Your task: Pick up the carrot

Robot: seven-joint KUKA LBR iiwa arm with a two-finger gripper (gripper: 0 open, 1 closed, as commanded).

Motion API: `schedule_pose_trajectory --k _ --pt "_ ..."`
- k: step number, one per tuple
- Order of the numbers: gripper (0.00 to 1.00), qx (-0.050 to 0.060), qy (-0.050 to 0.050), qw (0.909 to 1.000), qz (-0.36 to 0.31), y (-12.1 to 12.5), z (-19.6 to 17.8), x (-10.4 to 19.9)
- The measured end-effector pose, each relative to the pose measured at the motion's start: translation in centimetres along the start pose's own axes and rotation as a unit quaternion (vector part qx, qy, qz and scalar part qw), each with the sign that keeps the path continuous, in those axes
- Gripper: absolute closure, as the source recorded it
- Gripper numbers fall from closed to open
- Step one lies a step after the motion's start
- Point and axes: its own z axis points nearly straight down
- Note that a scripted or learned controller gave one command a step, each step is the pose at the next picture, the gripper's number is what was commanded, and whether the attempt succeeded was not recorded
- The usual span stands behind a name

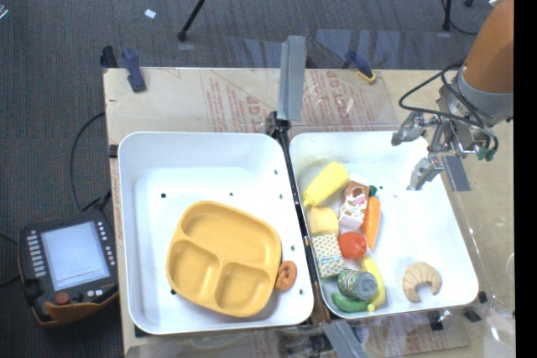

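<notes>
Looking down on my bench, I see two shallow white plastic bins side by side. The left bin (143, 172) holds a yellow three-compartment plastic tray (223, 257), with a small brown ring-shaped toy doughnut (286, 275) touching the tray's right edge. The right bin (453, 239) holds a cluster of toy food along its left half. My grey arm with its orange band (493, 46) reaches in from the right, and its two-finger metal gripper (421, 153) hangs over the right bin's upper right area, fingers spread apart and holding nothing. A yellow corn cob (325, 183) lies at the cluster's top. The slim orange carrot (371, 220) (my target) lies lengthwise just beside a red tomato (352, 245), well apart from the gripper. A tan croissant (421, 280) sits alone near the bin's lower right corner.
</notes>
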Motion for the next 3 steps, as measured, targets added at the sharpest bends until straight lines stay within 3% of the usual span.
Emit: schedule_pose_trajectory --k 1,2,3 --pt "0.0 0.0 0.0 0.9991 -0.043 -1.0 11.7 -0.7" --pt "0.0 0.0 0.0 1.0 -0.009 0.9 13.0 3.5" --pt "0.0 0.0 0.001 0.9988 0.048 5.2 13.0 8.8"
